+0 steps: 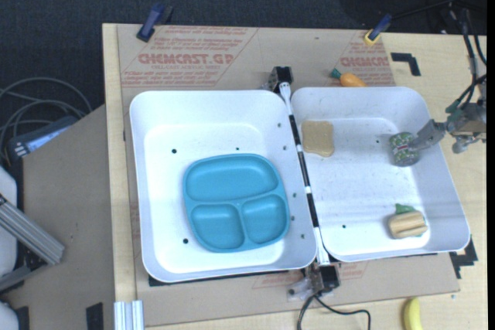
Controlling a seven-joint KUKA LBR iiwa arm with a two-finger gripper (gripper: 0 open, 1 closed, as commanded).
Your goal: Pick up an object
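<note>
Tool at right bin, nothing lifted yet.
My tool (418, 139) touches the speckled ball (401, 148) by the right bin's (363, 243) far wall; grip state unclear, can't tell. Pick remains undone.

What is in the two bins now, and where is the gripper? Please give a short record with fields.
left bin: blue tray with three compartments, lying flat
right bin: tan sponge near its upper left corner; speckled ball at its right side; bread piece with a green bit, near its lower right corner
gripper: reaches in from the right, its tip at the speckled ball
grasp: cannot tell whether anything is held
outside the bins: orange thing above the right bin; yellow thing at the bench's lower edge
</note>
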